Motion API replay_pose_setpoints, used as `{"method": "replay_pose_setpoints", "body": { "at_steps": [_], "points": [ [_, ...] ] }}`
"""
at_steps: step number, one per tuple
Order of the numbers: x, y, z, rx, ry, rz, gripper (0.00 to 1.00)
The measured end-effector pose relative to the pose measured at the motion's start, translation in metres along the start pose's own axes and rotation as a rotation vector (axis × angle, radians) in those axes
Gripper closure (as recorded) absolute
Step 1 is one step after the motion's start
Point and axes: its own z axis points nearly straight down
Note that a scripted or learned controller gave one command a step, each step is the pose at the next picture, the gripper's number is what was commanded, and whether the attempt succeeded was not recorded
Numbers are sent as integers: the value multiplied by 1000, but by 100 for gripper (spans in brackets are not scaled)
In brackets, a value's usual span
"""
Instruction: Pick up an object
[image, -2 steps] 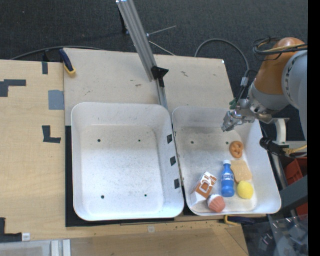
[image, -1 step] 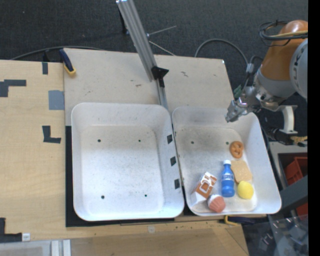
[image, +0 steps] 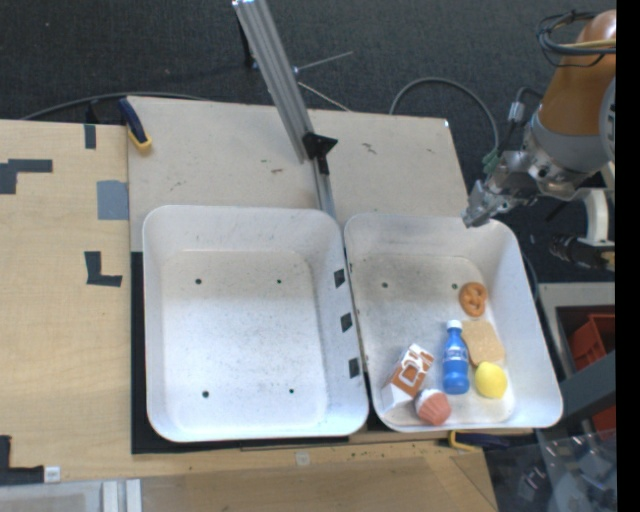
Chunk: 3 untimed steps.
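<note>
The right bin (image: 400, 250) holds a cluster of small things at its near right corner: a blue bottle (image: 456, 359), a yellow lemon-like ball (image: 490, 380), a tan slab (image: 484, 342), an orange round piece (image: 473, 296), a white and orange carton (image: 411, 372) and a reddish ball (image: 433, 407). My gripper (image: 480, 210) hangs over the far right corner of that bin, well above and behind the cluster. I see nothing between its tips.
The left bin (image: 240, 320) lies beside the right one, sharing a raised middle wall. A slanted metal rail (image: 290, 90) crosses above the bins' far edge. A yellow and blue clamp (image: 135, 125) sits at the bench's far left. Cables run behind.
</note>
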Motion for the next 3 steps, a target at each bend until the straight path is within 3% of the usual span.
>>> {"method": "replay_pose_setpoints", "body": {
  "at_steps": [2, 3],
  "points": [
    [107, -11, -9, 6, 3, -5, 100],
    [163, -9, 5, 8, 3, -5, 100]
  ]
}}
